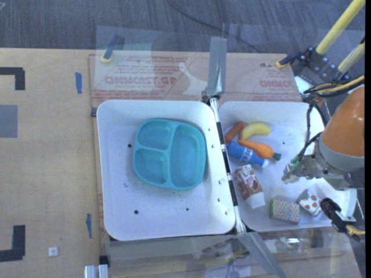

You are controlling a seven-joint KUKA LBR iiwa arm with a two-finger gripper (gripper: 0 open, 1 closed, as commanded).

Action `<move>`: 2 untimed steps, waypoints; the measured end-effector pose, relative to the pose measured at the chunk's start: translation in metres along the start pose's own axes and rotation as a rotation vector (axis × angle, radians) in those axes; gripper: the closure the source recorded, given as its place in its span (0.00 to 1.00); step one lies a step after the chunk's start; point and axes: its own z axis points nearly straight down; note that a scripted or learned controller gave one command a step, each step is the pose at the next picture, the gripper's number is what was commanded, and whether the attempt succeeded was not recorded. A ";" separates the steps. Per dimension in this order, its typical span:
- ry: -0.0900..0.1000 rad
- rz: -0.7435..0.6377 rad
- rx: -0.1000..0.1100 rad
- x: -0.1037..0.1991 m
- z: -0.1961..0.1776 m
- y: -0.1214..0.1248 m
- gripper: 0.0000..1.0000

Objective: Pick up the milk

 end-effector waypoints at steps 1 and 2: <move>0.012 0.164 0.028 0.013 -0.153 -0.013 1.00; 0.016 0.012 0.029 0.069 -0.110 -0.011 1.00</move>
